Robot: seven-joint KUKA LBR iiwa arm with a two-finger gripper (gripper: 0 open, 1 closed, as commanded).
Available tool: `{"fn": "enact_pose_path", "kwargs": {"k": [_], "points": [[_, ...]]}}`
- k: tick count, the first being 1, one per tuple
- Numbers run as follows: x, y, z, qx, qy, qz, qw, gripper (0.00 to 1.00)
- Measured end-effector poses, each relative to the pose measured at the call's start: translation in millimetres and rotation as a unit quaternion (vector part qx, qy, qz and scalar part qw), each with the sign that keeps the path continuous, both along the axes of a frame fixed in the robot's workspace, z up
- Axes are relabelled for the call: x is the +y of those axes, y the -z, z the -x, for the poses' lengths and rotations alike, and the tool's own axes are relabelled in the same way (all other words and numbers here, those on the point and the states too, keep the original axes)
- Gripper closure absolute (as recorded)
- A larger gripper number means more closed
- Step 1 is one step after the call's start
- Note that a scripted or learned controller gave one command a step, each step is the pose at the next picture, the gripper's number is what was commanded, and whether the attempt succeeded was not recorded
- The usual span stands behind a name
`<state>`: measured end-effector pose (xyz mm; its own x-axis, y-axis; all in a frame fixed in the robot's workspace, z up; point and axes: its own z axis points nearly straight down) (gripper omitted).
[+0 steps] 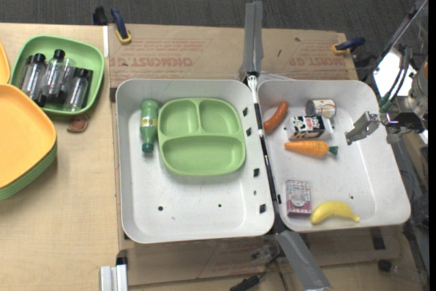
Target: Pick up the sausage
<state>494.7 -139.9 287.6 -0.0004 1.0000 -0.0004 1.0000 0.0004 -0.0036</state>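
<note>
From my console I see the sausage [275,116] lying in the right bin [381,180], up in its far left corner, tilted on a slant just beside the wall that divides the two bins. To its right stands a small cow-print carton [307,125], and beyond that a little can [321,108]. A carrot [310,148] lies just in front of the carton, pointing left. Nearer the front edge sit a small pink box [298,197] and a banana [333,212] just beside each other.

The pincer [361,128] hangs over the right side of that same bin, well apart from the sausage, with the carton and carrot between them. I cannot tell how its jaws stand from this angle; nothing shows in its grip.

In the left bin [136,208] a green divided plate [201,135] rests with a green bottle [148,125] just beside its left rim. On the desk [54,235] further left sits a green tray of dark bottles [56,75] and a stack of orange plates [24,143].
</note>
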Motion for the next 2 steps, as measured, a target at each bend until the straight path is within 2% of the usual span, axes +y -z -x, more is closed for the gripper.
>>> {"fn": "enact_pose_path", "kwargs": {"k": [1, 2], "points": [[40.8, 119.8, 9.3, 0.001, 0.04, -0.0003, 0.9992, 0.0], [39.5, 111.5, 8.8, 0.001, 0.043, 0.0002, 0.9991, 1.0]]}}
